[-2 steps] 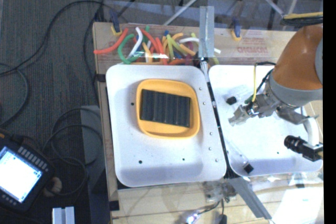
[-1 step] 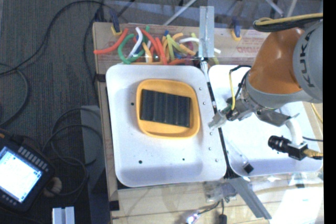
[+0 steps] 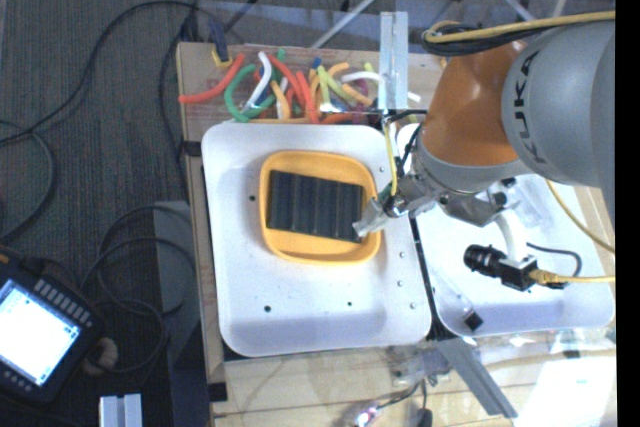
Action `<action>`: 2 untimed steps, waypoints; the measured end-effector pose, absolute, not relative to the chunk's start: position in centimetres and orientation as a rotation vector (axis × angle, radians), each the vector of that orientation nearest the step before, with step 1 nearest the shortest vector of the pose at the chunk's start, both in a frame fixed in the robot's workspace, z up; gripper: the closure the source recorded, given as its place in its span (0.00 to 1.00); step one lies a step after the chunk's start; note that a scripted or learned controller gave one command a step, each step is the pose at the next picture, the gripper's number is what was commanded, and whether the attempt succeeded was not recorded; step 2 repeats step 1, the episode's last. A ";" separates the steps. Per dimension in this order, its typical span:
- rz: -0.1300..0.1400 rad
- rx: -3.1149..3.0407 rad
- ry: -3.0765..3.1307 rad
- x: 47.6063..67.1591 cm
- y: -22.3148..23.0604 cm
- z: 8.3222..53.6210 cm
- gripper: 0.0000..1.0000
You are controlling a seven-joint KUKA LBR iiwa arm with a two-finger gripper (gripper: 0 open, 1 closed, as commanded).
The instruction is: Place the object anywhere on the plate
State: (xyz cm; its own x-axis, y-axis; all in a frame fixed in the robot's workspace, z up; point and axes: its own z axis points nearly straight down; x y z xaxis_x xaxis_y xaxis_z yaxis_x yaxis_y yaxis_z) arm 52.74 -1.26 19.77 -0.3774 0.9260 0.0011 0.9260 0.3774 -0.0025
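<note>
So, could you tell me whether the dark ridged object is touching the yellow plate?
Touching: the camera view shows the dark ridged object lying flat inside the yellow plate, resting on its surface.

Open bin floor is left below and left of the yellow plate [image 3: 318,250]; its right rim is crowded by the arm [image 3: 500,115].

A plate [image 3: 318,250] lies in the left bin [image 3: 300,320], bearing a slab [image 3: 313,205].

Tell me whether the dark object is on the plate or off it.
On it. The dark object lies flat inside the yellow plate, rim visible around it.
</note>
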 end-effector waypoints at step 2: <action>0.002 -1.752 -2.605 52.7 -1.3 19.8 0.00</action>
